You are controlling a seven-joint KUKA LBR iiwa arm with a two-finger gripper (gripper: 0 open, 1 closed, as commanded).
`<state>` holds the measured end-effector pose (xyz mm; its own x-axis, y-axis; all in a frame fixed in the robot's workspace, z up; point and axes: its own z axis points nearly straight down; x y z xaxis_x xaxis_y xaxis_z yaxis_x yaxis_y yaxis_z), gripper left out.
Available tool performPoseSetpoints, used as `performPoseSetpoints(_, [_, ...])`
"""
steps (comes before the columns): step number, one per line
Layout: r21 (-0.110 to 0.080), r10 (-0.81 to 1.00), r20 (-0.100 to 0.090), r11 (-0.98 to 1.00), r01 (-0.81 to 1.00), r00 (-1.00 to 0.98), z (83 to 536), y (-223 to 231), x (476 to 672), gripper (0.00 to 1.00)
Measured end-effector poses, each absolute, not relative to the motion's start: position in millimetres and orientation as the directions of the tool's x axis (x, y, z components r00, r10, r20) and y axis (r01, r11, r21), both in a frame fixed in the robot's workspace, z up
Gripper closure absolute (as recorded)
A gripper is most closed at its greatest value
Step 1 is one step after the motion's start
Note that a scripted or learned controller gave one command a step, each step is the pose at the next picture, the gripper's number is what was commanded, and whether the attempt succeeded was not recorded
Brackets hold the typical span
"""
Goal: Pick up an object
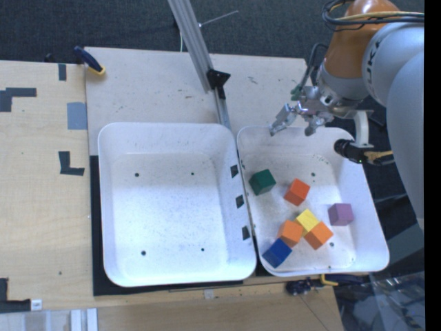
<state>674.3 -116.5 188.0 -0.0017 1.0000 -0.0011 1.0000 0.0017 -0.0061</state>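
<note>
Two bins sit side by side on the surface (158, 81), their inner walls touching. The left bin (110, 150) adjoins the right bin (365, 247), which holds seven blocks: one block (262, 182) near its left wall, another (297, 192) at centre, a third (340, 214) toward its right wall, and a touching cluster of four (300, 234) near its front edge. The tool (298, 123) hangs over the right bin's rear edge — apart from every block.

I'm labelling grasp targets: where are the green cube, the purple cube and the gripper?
green cube (262, 182), camera view, top face.
purple cube (340, 214), camera view, top face.
gripper (295, 125), camera view, midway between fingertips.
</note>
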Motion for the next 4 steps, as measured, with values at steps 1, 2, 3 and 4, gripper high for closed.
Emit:
performPoseSetpoints(1, [-0.007,1.000,-0.001,0.002,1.000,-0.002,144,-118,674.0,0.00])
performPoseSetpoints(2, [-0.002,1.000,-0.001,0.004,1.000,-0.004,157,-117,675.4,1.00])
performPoseSetpoints(3, [0.006,1.000,-0.001,0.002,1.000,-0.002,220,-118,671.3,1.00])
performPoseSetpoints(4, [0.004,1.000,-0.001,0.002,1.000,-0.002,269,-118,672.3,1.00])
